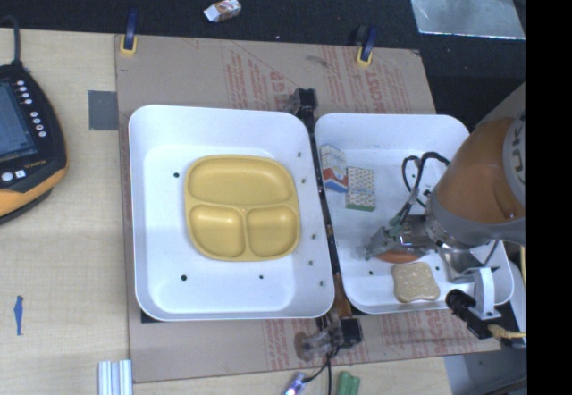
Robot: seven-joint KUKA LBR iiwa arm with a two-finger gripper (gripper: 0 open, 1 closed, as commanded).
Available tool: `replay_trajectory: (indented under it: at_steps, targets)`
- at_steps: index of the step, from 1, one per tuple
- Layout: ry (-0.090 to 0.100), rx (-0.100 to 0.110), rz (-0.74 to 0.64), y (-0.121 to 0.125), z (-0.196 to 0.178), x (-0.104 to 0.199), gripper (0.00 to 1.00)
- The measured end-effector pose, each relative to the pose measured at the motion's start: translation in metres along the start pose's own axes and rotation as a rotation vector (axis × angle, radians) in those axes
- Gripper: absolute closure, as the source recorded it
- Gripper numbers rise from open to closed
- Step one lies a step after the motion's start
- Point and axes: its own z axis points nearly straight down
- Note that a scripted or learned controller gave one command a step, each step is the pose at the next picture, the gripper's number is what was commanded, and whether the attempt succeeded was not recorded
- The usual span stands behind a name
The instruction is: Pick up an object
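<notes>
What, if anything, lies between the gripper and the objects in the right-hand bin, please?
Nothing visible does. The gripper is down inside the right bin, right beside an orange object and the round tan item. The small cartons lie apart, further up.

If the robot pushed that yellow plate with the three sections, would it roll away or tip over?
Probably neither. The yellow divided plate lies flat and wide in the left bin, so it would likely slide rather than roll. It looks like stiff molded plastic, so it probably wouldn't bend. Its smooth raised rim could be slippery to pinch.
</notes>
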Motion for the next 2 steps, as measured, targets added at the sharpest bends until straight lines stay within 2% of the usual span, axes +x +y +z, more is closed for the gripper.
replay_trajectory:
  at_steps: [1, 2]
  targets:
    - [-0.003, -0.002, -0.002, 0.0010, -0.0108, -0.0021, 1.00]
    - [-0.004, -0.001, -0.004, 0.0010, -0.0108, -0.0020, 0.00]
